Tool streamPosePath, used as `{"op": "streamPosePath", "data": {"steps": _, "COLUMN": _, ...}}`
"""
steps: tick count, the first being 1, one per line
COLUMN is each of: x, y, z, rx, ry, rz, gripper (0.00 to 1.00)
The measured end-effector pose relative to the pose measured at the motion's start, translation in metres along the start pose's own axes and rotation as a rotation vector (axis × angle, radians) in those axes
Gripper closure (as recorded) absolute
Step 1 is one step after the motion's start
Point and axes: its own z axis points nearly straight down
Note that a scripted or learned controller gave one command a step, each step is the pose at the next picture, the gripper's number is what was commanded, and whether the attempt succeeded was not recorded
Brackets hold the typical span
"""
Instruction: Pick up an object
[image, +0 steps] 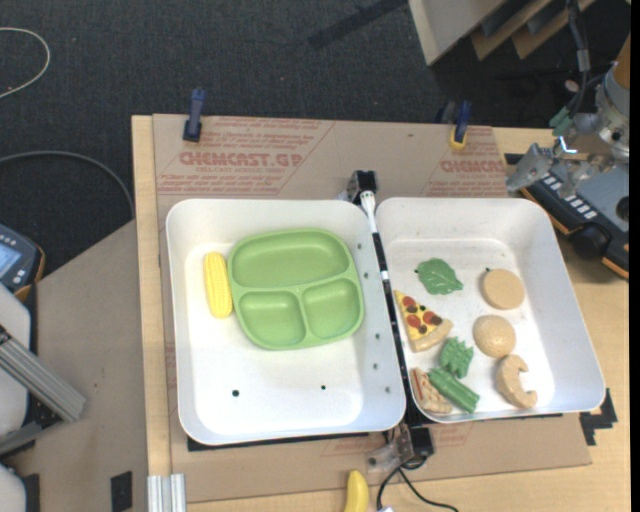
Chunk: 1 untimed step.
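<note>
Two shallow white bins sit side by side on a brown board; the left bin (190, 380) holds a green divided tray (295, 288), taken here as the reference point. A yellow corn cob (216, 283) lies just beside the tray's left edge, upright along its length. All other pickable items lie right of the tray, across the central divider, in the right bin (575, 330): a pizza slice (421, 320) nearest the tray, a green leaf (438, 276) above it, a round tan piece (503, 289) and a second rounded tan piece (494, 335) further right, a curved tan piece (517, 381) at the far lower right, and green vegetable pieces (456, 373) beside a flat slice (430, 392) at the lower edge. These items lie close together, several touching. The gripper (545, 165) sits well up and right of the tray, outside the right bin's top corner, over the bench; whether its claw is wide or narrow I cannot tell. Nothing is seen held. Two clamps (194, 113) fix the board's far edge.
</note>
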Motion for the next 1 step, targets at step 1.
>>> {"op": "streamPosePath", "data": {"steps": 1, "x": -0.0112, "y": -0.0891, "z": 0.0941, "rx": 0.009, "ry": 0.004, "rz": 0.003, "gripper": 0.00}}
